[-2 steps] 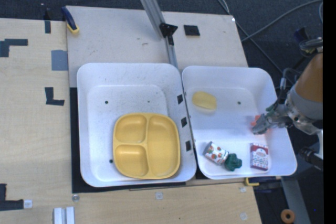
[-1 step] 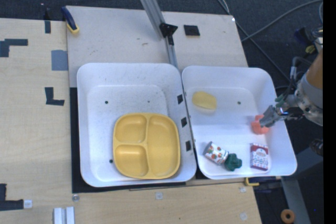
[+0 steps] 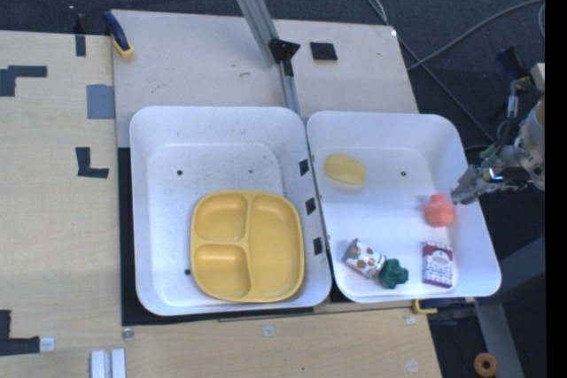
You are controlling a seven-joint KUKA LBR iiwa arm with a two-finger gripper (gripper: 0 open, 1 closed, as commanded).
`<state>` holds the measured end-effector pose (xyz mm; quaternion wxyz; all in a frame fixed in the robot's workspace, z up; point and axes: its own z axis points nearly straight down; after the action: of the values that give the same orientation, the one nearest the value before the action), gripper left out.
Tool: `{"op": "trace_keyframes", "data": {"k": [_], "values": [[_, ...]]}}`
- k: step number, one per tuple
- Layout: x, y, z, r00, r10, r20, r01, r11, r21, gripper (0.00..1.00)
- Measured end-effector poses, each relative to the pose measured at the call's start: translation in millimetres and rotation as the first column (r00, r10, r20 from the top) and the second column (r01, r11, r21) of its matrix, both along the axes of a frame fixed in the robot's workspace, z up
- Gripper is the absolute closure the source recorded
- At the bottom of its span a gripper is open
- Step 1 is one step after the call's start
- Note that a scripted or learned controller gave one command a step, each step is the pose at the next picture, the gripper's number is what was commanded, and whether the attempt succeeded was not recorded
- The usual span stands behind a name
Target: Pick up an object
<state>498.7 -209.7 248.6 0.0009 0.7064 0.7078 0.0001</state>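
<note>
Camera view: gripper (image 3: 462, 193) sits at the right bin's (image 3: 381, 127) right rim; finger state cannot be told. The orange ball (image 3: 438, 211) lies inside that bin, just left of and below the tips. It is round, so no long axis governs the approach.

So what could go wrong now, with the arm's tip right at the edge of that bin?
The tool sits at the right bin's right rim, beside the small orange-pink object. Coming down, it might catch the rim instead of reaching inside. It could also nudge that object away rather than grip it, since it lies close to the wall. The red-and-white packet lies just below it, so a sloppy grab might drag it too.
</note>
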Motion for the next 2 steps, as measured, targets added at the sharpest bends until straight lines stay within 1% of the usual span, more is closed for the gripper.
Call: {"op": "trace_keyframes", "data": {"k": [1, 2], "values": [[10.0, 50.9, -14.1, 1.000, 0.002, -0.003, -0.002, 1.000, 0.001, 1.00], [13.0, 109.8, -17.3, 1.000, 0.003, -0.003, -0.003, 1.000, 0.001, 1.00]]}}
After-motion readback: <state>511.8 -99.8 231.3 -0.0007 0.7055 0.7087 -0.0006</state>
